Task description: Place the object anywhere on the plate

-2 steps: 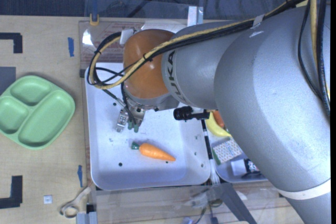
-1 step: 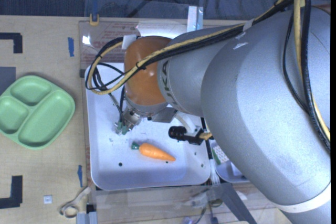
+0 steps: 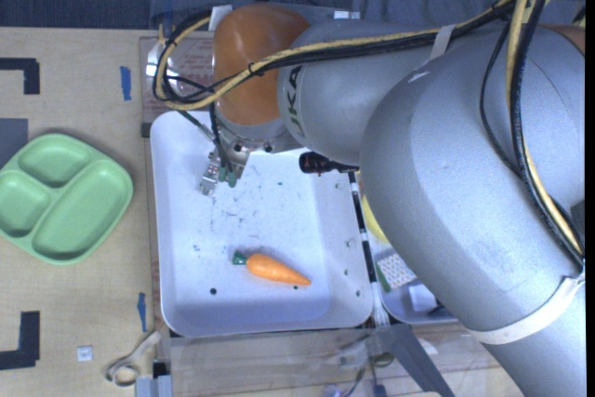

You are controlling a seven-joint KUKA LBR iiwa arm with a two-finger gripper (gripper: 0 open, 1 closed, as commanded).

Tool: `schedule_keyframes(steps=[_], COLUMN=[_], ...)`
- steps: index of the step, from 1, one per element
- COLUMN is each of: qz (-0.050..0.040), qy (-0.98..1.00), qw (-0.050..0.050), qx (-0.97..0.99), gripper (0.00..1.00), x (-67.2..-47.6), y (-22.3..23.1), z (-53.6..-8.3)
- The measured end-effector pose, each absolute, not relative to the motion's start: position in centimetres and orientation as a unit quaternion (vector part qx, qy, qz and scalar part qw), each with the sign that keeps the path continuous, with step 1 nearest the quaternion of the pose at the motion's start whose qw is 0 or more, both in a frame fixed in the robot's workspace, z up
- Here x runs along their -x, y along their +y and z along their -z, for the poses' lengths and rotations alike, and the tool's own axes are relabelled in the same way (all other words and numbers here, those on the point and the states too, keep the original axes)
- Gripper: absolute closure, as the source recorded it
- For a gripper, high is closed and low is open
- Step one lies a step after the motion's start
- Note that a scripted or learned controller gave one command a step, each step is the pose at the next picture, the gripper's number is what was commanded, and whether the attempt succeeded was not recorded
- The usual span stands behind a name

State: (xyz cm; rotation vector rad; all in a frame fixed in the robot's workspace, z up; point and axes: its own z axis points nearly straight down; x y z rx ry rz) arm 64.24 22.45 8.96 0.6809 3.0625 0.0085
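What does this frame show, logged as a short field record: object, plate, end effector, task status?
object: toy carrot, lying in the white bin, near its front edge
plate: green divided plate on the bench, left of the bin
end effector: over the bin's rear-left area, apart from the carrot, nothing visibly held
task status: carrot not yet on plate

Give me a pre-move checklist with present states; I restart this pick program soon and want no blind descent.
1. Carrot visible and unobstructed in the white bin: ok.
2. Gripper carrying nothing: ok, nothing shows between its fingers.
3. Gripper lined up over carrot: not ok, it sits toward the bin's far left part, the carrot near the front.
4. Finger opening: cannot tell.
5. Green plate free to receive, left of the bin: ok.
6. Cables away from the gripper: cannot tell.
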Motion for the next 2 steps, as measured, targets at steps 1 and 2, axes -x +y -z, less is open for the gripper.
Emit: schedule_keyframes(steps=[1,2], qz=[-0.0046,-0.0065], qy=[0.976,0.976], qw=[0.005,0.008], qx=[-0.217,-0.217], gripper=[1.00,1.00], x=[-64.4,-64.6], y=[22.6,22.6], z=[-10.2,-11.3])
